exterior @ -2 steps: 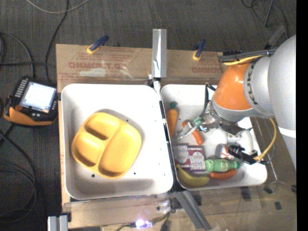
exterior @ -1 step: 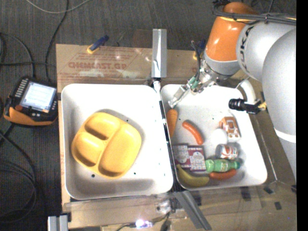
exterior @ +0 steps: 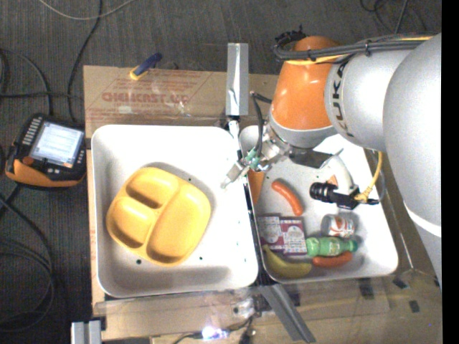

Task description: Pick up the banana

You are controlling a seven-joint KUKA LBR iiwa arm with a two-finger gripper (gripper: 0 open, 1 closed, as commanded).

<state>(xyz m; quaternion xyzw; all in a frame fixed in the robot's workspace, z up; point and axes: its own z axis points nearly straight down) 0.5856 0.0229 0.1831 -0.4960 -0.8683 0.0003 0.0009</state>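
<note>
Left bin [exterior: 100,264]: just the yellow divided tray [exterior: 159,215], a likely drop target. Gripper [exterior: 247,165] hangs over the wall between the bins, nothing between its fingers; open or shut, can't tell. Banana [exterior: 287,266] lies at the right bin's [exterior: 384,256] near edge, wedged under a box [exterior: 281,233] and green bottle [exterior: 331,246], so access looks awkward.

So the arm [exterior: 387,113] comes in from the right, big grey link up top with the orange band [exterior: 305,95] just above the wrist. It's angled down and to the left, and the hand [exterior: 244,165] sits low, pointing down-left. Nothing visible between its tips.
</note>
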